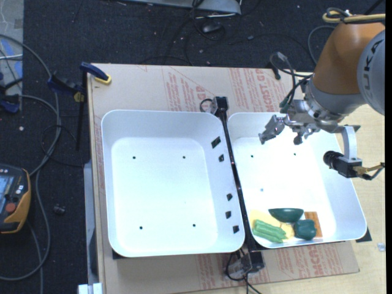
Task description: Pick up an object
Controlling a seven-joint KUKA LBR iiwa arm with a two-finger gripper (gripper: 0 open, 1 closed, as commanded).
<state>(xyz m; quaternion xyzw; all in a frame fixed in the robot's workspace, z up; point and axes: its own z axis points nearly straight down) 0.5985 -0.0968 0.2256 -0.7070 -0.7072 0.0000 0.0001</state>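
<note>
Read "UK" on arm (pixel 367 60); gripper (pixel 283 130) spread apart, gripping nothing, over right bin (pixel 343 182); light green object (pixel 269 231) lay long axis left-right, near edge

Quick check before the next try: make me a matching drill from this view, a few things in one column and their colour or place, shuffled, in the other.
Things:
1. ridged block
2. bowl-shaped piece
3. gripper
4. small flat piece

Colour or place:
A. orange, by the right bin's near wall
B. light green, near corner of the right bin
C. over the far end of the right bin
D. dark teal, just behind the light green thing

Pairs: 1-B, 2-D, 3-C, 4-A
</note>
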